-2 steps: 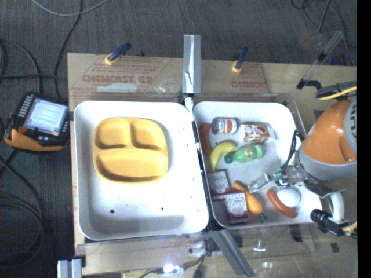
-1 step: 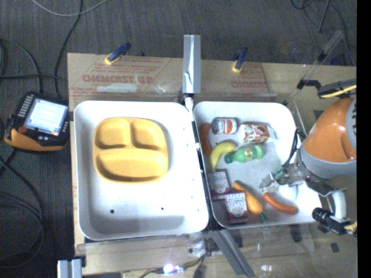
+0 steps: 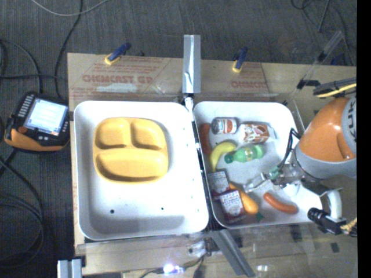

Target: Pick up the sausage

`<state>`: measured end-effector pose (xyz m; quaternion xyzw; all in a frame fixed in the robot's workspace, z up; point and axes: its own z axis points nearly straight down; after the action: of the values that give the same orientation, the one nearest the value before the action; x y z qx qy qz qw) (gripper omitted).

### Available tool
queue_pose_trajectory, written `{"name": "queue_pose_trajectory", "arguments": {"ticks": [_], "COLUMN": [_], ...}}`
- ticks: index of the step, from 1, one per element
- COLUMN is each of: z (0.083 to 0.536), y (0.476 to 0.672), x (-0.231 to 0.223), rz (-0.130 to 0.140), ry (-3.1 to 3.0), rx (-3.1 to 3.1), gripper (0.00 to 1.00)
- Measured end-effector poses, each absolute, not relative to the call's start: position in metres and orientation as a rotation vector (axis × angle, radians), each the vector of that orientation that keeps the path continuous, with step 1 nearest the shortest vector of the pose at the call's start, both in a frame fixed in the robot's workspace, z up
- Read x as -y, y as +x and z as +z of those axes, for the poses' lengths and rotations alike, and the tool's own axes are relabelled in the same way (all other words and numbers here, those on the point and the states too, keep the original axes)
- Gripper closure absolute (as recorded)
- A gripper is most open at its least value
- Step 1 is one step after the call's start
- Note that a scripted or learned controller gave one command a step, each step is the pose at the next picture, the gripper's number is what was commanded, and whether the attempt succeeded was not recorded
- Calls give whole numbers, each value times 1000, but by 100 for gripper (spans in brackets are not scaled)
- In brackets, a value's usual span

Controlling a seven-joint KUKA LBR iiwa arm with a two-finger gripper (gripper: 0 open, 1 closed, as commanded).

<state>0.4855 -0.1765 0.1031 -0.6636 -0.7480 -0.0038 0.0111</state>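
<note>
Orange-red, the sausage [image 3: 280, 203] lay at five o'clock in the right bin [image 3: 290, 112], untouched. Just at its ten o'clock the gripper [image 3: 262, 181] hovered; whether its fingers were parted, I could not tell.

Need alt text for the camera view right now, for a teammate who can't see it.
The arm's claw hovers low in the right bin, just up-left of the sausage, beside a banana and green bottle. The left bin holds a yellow divided tray.

Even, slightly dim overhead light; the white bins [image 3: 81, 213] glare mildly, shadows are soft, and the whole frame is grainy and soft-focused.
</note>
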Motion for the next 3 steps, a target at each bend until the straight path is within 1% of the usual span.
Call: {"name": "queue_pose_trajectory", "arguments": {"ticks": [1, 2, 3], "z": [98, 91, 91], "y": [497, 491, 489], "x": [191, 218, 223], "rz": [-64, -15, -4], "ry": [-1991, -1684, -1464], "rx": [2392, 2668, 2796], "gripper": [0, 0, 0]}}
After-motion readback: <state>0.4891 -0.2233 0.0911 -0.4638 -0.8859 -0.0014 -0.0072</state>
